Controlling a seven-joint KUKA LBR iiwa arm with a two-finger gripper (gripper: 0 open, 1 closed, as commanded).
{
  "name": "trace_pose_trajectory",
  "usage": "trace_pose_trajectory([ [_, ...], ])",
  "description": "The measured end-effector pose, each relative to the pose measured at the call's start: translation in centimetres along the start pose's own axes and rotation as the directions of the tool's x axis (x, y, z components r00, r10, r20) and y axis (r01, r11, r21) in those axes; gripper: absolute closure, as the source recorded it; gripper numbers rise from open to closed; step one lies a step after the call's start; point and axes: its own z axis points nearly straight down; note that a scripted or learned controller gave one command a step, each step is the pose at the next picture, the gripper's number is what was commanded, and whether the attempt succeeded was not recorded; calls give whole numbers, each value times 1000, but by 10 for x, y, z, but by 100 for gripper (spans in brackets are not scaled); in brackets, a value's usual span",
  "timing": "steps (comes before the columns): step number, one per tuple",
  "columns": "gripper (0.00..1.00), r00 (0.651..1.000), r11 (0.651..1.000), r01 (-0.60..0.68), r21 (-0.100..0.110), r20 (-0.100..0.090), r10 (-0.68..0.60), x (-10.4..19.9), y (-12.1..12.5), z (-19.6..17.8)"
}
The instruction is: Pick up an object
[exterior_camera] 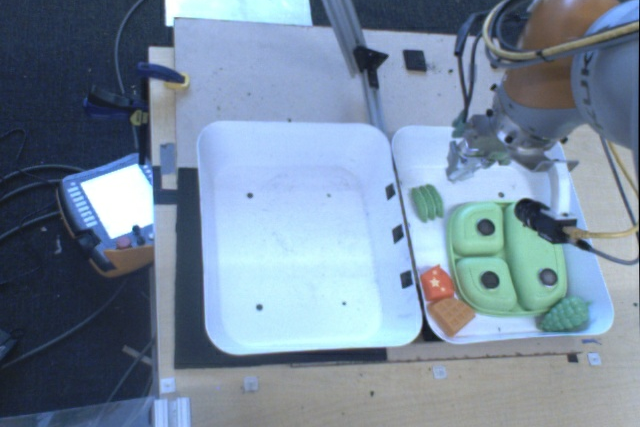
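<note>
Camera view: tool above the right shallow white bin.
I cannot tell its state; it hangs near a small ribbed green object, apart from it.

A teach pendant with a lit screen lies on the dark floor left of the tabletop. Blue clamps grip the tabletop's far left edge. A metal pole slants across its far side.

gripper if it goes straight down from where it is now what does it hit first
Most likely bare floor of the right bin: the gripper points down over its upper part, above the small green ridged piece and clear of the green tray. Depth is unclear.
</note>
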Motion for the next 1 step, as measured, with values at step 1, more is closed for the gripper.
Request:
trace_pose_trajectory([
  [1,100,1000,1000,1,0,-1,-1,46,-23,3],
])
